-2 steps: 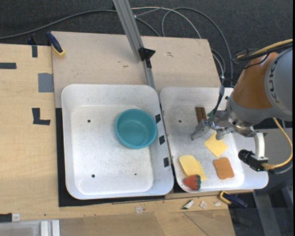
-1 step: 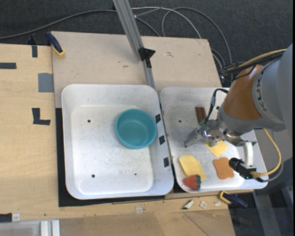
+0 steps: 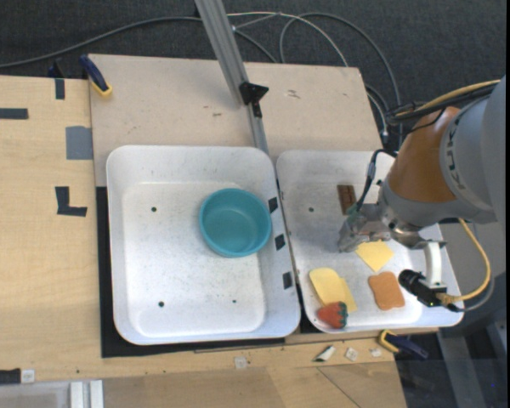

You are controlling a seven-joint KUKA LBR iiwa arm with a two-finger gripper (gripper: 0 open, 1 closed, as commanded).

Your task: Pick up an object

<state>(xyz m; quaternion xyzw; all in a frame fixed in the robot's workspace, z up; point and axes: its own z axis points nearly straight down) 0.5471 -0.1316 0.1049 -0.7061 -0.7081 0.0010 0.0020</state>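
My gripper [image 3: 354,235] reaches down into the right bin [image 3: 310,185], its tip close to the bin floor just left of a yellow wedge [image 3: 375,255]. A brown stick-like piece [image 3: 347,198] lies just behind the gripper. Nearer the front lie a pale yellow oblong piece [image 3: 330,286], a red strawberry-like piece [image 3: 331,315] and an orange rounded block [image 3: 387,291]. A teal bowl [image 3: 235,222] stands in the left bin [image 3: 136,253]. The grey arm with its orange band [image 3: 421,164] comes in from the right over the right bin's far side.
A slanted metal pole [image 3: 229,58] rises behind the bins. Black cables [image 3: 323,24] loop across the back. A blue and yellow clamp [image 3: 96,76] sits at the board's back left corner, another clamp [image 3: 398,343] at the front right.
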